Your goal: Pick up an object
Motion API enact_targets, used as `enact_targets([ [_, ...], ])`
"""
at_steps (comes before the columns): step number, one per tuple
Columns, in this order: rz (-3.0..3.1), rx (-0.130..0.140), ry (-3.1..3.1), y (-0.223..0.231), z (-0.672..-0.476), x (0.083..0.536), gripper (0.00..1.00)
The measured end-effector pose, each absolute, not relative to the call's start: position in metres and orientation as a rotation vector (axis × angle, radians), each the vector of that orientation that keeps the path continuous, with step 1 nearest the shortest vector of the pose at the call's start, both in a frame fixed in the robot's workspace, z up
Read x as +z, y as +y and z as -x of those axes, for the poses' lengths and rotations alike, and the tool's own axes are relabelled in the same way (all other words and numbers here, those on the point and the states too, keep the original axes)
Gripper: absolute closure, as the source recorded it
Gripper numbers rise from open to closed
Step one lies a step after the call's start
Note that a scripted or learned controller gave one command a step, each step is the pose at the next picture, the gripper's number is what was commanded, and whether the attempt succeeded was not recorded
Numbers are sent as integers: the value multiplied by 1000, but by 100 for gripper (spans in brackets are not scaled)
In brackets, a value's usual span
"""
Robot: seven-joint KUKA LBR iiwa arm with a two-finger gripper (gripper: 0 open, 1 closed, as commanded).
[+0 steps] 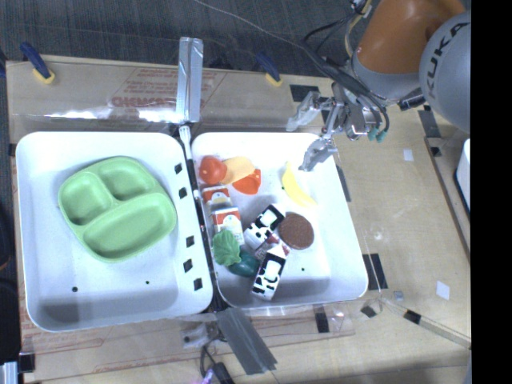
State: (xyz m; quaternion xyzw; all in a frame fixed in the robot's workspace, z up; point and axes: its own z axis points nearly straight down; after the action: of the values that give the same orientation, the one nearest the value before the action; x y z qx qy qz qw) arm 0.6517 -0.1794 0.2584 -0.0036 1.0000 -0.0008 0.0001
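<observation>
The right bin (340, 238) holds a pile of small toys: a red tomato (210, 168), an orange piece (241, 166), a yellow banana (295, 187), a brown disc (298, 230), a small carton (223, 208), a green leafy piece (226, 249) and two black-and-white blocks (263, 226) (270, 273). My gripper (310, 137) hangs over the bin's far right corner, above and just beyond the banana. Its fingers are spread open with nothing between them.
A green divided plate (118, 206) lies in the left bin (48, 294). A metal divider post (190, 78) stands between the bins at the back. Cables trail from the wrist (392, 30) at the upper right.
</observation>
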Motion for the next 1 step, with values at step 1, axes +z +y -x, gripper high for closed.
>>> enact_targets([
  [1,85,-1,3138,-200,-658,94,0],
])
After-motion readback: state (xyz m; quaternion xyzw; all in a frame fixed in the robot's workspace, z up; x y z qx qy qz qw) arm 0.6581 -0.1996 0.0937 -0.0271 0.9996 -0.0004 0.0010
